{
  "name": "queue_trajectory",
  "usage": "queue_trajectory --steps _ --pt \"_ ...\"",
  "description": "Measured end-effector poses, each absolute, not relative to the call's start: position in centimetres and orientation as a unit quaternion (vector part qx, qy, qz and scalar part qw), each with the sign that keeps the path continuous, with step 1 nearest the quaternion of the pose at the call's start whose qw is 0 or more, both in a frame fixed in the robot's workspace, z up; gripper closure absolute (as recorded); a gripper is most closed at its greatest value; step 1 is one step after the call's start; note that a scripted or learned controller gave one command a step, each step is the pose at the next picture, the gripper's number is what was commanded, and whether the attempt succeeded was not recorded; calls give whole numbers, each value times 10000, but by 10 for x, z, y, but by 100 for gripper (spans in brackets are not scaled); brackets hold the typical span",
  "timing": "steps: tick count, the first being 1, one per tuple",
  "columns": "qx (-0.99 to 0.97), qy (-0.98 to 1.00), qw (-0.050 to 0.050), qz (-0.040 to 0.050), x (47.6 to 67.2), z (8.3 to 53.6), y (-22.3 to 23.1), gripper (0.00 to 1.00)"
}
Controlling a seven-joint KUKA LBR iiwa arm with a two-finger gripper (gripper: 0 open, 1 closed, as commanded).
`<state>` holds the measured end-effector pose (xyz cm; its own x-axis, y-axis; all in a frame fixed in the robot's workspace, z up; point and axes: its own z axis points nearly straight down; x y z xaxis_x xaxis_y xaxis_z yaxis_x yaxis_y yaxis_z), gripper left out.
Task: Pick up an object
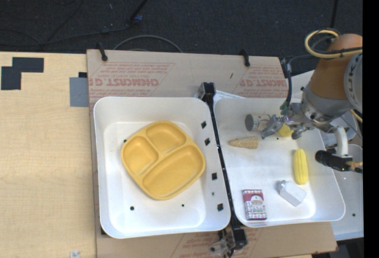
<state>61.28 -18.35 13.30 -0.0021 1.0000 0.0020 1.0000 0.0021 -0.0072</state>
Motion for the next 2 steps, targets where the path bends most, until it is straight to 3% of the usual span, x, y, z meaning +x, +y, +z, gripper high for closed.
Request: queue_trajectory --steps 1,2 --pt "-7077 -7065 18 10 612 101 -184 0" --pt "-7079 -7063 12 8 613 111 -184 100"
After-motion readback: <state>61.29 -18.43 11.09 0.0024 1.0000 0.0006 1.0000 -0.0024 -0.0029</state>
